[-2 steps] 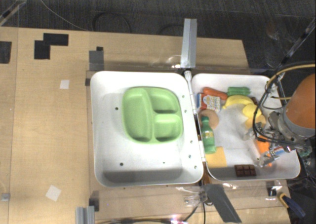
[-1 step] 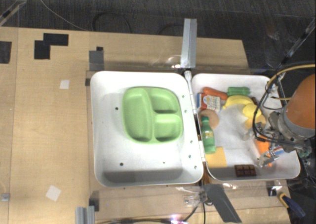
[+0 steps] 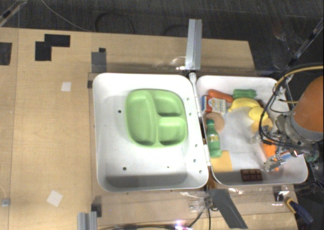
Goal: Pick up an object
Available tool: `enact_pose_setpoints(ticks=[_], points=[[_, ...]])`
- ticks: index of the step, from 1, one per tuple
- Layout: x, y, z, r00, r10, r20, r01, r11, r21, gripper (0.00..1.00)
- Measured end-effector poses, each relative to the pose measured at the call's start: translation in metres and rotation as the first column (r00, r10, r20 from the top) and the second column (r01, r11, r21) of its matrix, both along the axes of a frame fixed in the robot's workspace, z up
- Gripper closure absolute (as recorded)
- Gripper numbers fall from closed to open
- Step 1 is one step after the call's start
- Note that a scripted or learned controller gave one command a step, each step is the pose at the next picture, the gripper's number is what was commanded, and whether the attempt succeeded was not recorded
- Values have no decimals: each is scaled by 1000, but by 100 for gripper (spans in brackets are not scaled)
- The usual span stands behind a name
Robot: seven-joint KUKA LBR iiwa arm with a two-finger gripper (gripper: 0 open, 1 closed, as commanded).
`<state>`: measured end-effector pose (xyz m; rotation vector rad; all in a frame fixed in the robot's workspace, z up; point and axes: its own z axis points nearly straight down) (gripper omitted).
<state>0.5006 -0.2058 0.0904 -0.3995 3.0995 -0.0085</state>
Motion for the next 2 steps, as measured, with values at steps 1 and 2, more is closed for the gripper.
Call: enact_pose_setpoints(ticks=[1,2], points=[[0,0,0,1000,13,1,-13,1000,-2,0],[0,0,0,995,103,3,-103,995,-5,0]])
